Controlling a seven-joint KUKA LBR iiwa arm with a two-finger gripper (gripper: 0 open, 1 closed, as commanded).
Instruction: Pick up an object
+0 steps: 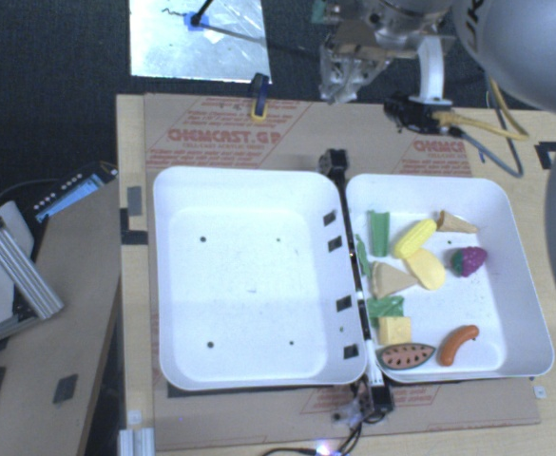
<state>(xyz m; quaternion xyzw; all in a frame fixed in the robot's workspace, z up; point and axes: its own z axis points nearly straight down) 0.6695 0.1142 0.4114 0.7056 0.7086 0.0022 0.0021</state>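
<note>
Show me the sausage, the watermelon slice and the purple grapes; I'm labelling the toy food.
sausage [456,343]: camera view, middle of its curved body.
watermelon slice [406,355]: camera view, red flesh at its centre.
purple grapes [468,260]: camera view, middle of the bunch.

white bins [249,183], yellow corn [413,237], purple grapes [468,260], orange sausage [455,343]

fixed overhead cam | slanted down | both bins [258,183] in frame
</note>
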